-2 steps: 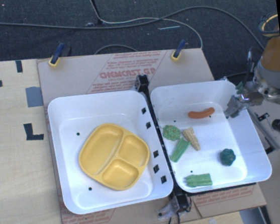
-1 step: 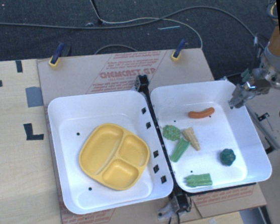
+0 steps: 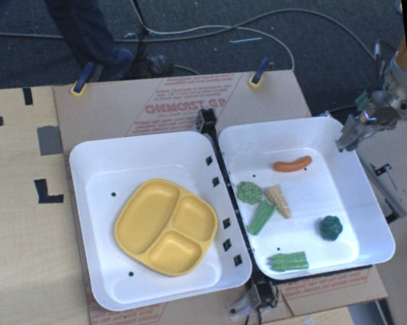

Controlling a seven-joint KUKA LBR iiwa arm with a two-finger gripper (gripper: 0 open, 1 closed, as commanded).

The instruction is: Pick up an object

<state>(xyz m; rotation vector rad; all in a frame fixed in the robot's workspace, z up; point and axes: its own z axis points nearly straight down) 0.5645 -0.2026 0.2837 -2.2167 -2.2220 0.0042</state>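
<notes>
Nearest the camera, along the front edge of the right bin (image 3: 351, 169), lies a ridged green vegetable piece (image 3: 288, 262), flat on the white floor just inside the front wall. Toward the front right corner of that bin sits a dark green round piece (image 3: 331, 228), well apart from the rest. Near the bin's left wall, about midway back, three things cluster: a pale green leafy lump (image 3: 249, 192), a long green pod (image 3: 261, 217) running at a slant from it toward the front, and a cream-coloured corn piece (image 3: 279, 202) touching the pod's upper end. Farther back, near the middle of the rear half, an orange-red sausage (image 3: 292, 164) lies crosswise, apart from the cluster. The left bin (image 3: 91, 208) carries a yellow divided plate (image 3: 166, 226) with three compartments, turned at an angle and resting near the bin's centre. Both bins stand side by side on a cardboard sheet (image 3: 174, 103) that is clipped at its rear edge by two yellow clamps. My gripper (image 3: 357, 128) hangs at the rear right corner of the right bin, over its rim, with nothing between my fingers that I can see; whether my jaws stand apart or together I cannot tell from this slant.
</notes>
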